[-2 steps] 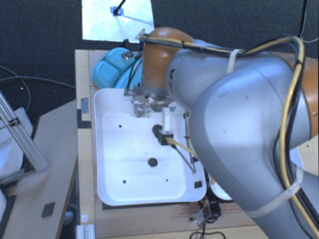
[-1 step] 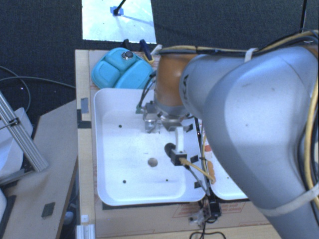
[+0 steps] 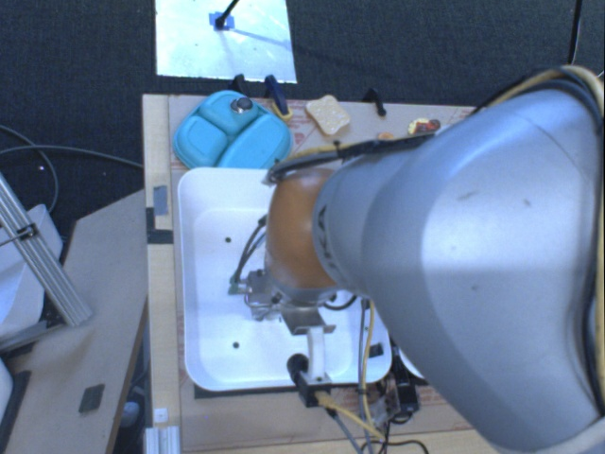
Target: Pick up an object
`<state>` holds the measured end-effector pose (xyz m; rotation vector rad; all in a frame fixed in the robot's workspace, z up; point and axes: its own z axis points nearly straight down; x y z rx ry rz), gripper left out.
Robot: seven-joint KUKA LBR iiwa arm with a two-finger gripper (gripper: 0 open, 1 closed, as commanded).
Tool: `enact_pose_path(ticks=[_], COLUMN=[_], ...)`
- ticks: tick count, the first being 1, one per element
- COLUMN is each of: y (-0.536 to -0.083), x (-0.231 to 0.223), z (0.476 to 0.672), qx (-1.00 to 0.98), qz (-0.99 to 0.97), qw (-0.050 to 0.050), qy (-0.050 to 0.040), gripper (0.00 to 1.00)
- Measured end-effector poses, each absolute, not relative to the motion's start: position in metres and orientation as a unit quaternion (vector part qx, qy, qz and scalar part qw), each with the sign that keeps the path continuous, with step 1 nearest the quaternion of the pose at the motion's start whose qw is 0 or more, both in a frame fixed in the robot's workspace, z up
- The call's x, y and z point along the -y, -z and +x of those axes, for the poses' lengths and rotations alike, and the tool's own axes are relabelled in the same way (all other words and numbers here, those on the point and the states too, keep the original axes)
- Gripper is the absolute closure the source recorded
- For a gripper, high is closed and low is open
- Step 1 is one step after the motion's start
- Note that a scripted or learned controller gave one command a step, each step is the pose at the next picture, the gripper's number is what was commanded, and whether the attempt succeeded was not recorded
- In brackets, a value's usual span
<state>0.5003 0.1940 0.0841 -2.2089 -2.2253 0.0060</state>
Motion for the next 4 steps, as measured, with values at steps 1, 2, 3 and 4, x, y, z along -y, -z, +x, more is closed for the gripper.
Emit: enact_pose_path(ticks=[1,2,3,4], y=[-0.085,-0.19,-0.079,-0.09], x=[-0.13,-0.188,-0.179,-0.178], z=[0.541,0.595,0.611,0.532], qx=[0.706,0.71,0.707,0.707], qz=[-0.708,-0.704,-0.707,-0.707], qw=[-0.002,-0.003,0.0,0.002], qy=[0.0017,0.0067,-0.0004,-0.0023], gripper=[1.0,1.0,1.0,1.0])
